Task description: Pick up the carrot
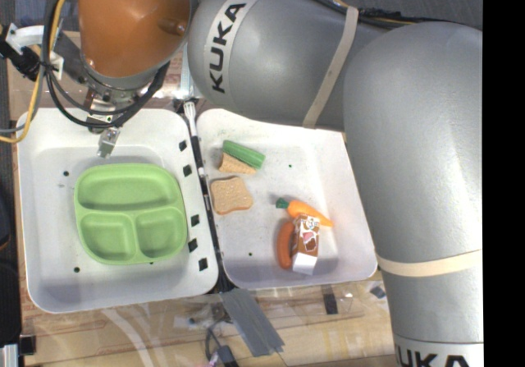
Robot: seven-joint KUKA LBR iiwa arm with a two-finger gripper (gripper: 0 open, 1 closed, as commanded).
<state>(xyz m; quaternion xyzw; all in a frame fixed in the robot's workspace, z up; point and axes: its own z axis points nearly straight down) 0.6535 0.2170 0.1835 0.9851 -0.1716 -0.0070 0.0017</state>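
You see the small orange carrot with a green stub at its left end lying in the right-hand shallow white bin, towards that bin's right side. It lies at a slant, its green top pointing left and its tapered orange tip pointing right and a little down. Its tip rests across the top of a small carton with a red and white label, which lies just below it, and a reddish-orange sausage-shaped piece lies touching the carton's left side. To the left in the same bin you find a tan slice of toy bread, and above that a green cylindrical piece lying across a second tan wedge. The left-hand white bin holds a light green plastic tray with three compartments. The grey arm sweeps in from the right, high over the right bin, with its orange band sitting above the far edge of the left bin. The gripper hangs below the band, over the far part of the left bin just above the green tray, well apart from the carrot. You cannot tell from here whether it is released or clenched, and nothing is seen in its grasp.
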